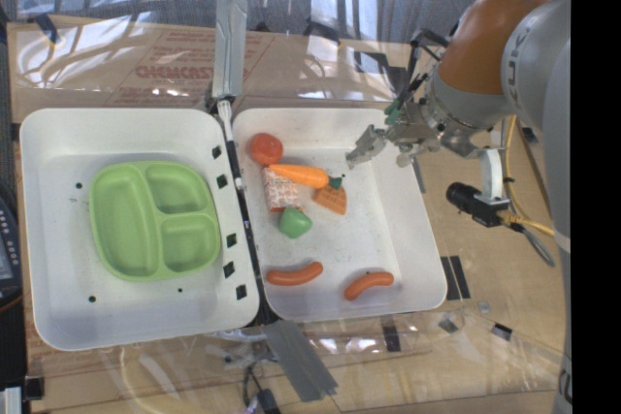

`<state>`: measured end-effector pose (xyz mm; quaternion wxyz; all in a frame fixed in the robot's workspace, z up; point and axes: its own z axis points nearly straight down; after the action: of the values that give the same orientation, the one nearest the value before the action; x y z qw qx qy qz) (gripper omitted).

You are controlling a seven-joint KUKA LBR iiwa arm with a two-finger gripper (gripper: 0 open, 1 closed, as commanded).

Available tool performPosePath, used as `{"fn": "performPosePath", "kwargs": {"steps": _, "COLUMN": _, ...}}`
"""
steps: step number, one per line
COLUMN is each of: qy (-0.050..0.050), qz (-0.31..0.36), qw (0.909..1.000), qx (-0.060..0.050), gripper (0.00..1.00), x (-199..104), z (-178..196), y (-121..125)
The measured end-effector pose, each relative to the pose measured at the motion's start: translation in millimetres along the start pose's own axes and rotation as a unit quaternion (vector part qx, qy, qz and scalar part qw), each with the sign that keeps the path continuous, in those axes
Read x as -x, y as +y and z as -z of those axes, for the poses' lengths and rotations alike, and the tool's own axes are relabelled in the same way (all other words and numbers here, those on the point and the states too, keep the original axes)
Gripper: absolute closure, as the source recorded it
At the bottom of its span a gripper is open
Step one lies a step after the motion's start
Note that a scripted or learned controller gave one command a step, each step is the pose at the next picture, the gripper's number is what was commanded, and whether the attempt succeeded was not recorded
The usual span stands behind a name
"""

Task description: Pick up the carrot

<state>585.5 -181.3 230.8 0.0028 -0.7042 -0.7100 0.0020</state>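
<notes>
1. The carrot [299,175] lies flat in the right bin [419,226], in its upper-left part, green tip pointing right.
2. A red tomato [267,148] sits just beside the carrot's blunt end, and a small striped carton [279,192] touches it from below (an orange wedge [331,200] rests just under the green tip).
3. A green pepper [295,223] sits below the carton; two sausages [294,274] [369,284] lie near the bin's front wall.
4. The gripper [368,148] hangs over the right bin, right of the carrot and apart from it; how its claw is set I cannot tell.
5. The left bin [49,208] holds a green divided tray [155,219].
</notes>
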Motion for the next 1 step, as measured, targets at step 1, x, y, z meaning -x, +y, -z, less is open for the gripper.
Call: {"fn": "performPosePath", "kwargs": {"steps": 1, "qy": 0.0, "qz": 0.165, "qw": 0.9863, "qx": 0.0, "gripper": 0.0, "x": -5.7, "z": -113.3, "y": 28.6}}
